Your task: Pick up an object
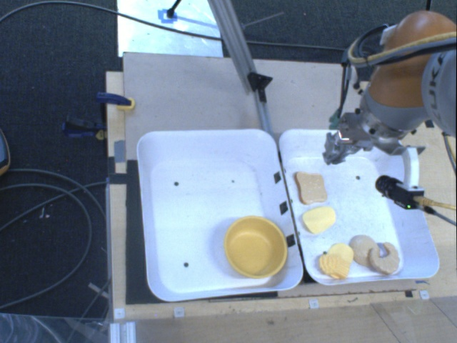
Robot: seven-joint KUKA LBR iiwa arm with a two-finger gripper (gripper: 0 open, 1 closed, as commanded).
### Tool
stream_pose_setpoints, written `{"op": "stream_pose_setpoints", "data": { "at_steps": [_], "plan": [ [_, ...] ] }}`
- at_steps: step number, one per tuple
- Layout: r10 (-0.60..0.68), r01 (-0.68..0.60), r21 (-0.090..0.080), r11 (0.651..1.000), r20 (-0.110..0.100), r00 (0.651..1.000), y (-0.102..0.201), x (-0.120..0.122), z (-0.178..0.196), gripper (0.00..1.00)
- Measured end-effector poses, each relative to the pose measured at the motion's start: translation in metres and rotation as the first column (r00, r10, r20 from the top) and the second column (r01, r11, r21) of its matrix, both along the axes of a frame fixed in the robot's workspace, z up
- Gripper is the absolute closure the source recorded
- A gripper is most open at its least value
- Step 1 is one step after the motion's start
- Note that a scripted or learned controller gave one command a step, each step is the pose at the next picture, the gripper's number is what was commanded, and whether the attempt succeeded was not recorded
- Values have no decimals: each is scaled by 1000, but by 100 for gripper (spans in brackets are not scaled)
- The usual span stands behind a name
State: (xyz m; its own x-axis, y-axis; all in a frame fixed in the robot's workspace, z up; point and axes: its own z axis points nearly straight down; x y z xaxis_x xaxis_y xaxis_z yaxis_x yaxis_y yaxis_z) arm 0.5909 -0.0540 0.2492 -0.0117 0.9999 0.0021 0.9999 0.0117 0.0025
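The gripper (334, 151) hangs over the far part of the right bin (421, 263), just beyond and to the right of a tan slice of toast (311, 187). Nothing shows between its fingers. Nearer the front lie a pale yellow chip-like piece (318, 219), a ridged yellow piece (337, 261), a round beige cookie (362, 247) and a brown pretzel-like piece (386, 258). A yellow bowl (255, 246) stands in the left bin (178, 163) at its front right corner.
A slanted metal pole (235, 38) crosses the bench behind the bins, ending at a black clamp (258, 82). A black cylindrical part with a green light (397, 190) juts from the arm over the right bin. Cables lie on the floor at left.
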Motion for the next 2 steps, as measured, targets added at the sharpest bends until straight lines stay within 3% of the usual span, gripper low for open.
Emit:
{"op": "stream_pose_setpoints", "data": {
  "at_steps": [2],
  "plan": [
    [0,0,1,1000,-1,1000,110,7,-4,100]
  ]
}}
